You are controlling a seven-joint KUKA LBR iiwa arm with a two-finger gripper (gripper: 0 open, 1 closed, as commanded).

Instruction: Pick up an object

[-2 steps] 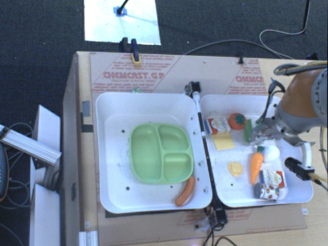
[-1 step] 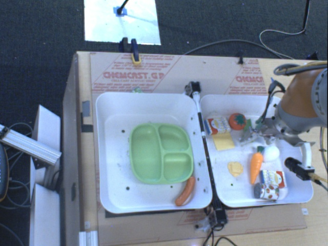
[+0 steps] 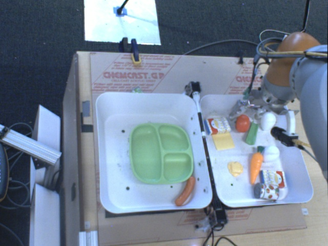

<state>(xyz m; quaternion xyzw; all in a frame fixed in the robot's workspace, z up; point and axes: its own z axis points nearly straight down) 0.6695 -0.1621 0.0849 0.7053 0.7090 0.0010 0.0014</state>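
Observation:
The right bin (image 3: 302,186) holds several toy foods. A red tomato (image 3: 243,123) lies next to a green cucumber (image 3: 252,132) and a white egg (image 3: 268,121) near the bin's far side. A small printed carton (image 3: 218,123) and a yellow cheese slice (image 3: 223,141) sit toward the bin's left wall. Nearer the front are a carrot (image 3: 255,167), a yellow lump (image 3: 235,168) and a printed can (image 3: 269,190). My gripper (image 3: 249,107) hangs low over the far side of the right bin, just above the tomato and cucumber. Nothing shows in its grasp.
The left bin (image 3: 110,137) carries a green divided tray (image 3: 161,152) and a sausage (image 3: 185,191) at its front right corner. A black clip (image 3: 195,90) sits on the divider between the bins. The grey arm (image 3: 307,81) fills the right edge, with cables above it.

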